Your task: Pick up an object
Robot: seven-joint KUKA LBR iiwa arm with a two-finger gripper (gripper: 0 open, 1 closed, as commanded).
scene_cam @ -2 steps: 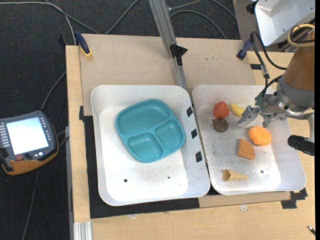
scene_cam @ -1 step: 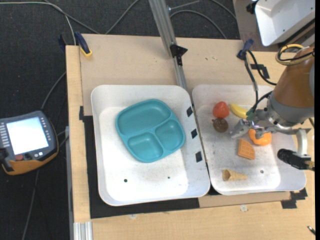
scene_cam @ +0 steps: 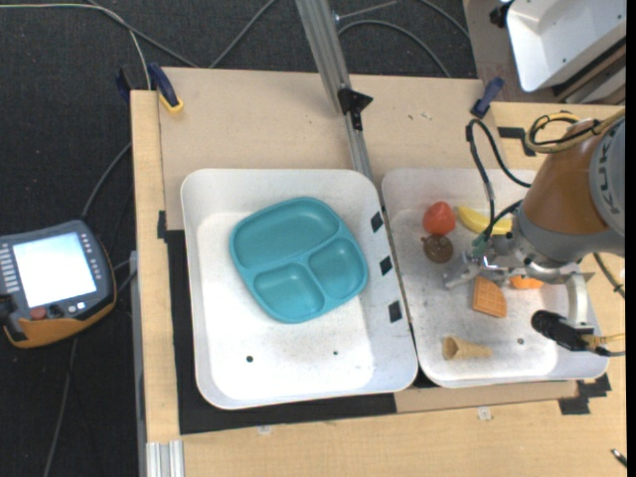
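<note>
Dark carpet crossed by thin cables surrounds the pale wooden worktop (scene_cam: 258,117), and a handheld control pendant with a lit white screen (scene_cam: 52,281) lies on the floor at the left edge of the frame. Two shallow white bins sit side by side on the worktop. The left white bin (scene_cam: 214,366) holds a teal plastic plate with three compartments (scene_cam: 298,258), lying flat near its upper middle.

The right white bin (scene_cam: 437,361) carries the small things. A round red-orange tomato-like ball (scene_cam: 439,217) sits toward its upper left, with a small dark brown round piece (scene_cam: 437,249) just below it and a yellow banana-shaped toy (scene_cam: 475,219) just to its right. A tan waffle-textured wedge (scene_cam: 488,297) lies near the centre of the bin, a small orange piece (scene_cam: 526,284) just to its right, and a beige ice-cream-cone shape (scene_cam: 465,348) near the lower edge.

My grey arm with the orange band (scene_cam: 568,189) reaches in from the right of the frame over that bin. My gripper (scene_cam: 480,266) hangs low just above the tan wedge, between it and the brown piece. From this angle I cannot tell how it is set, and I see nothing held in it.
</note>
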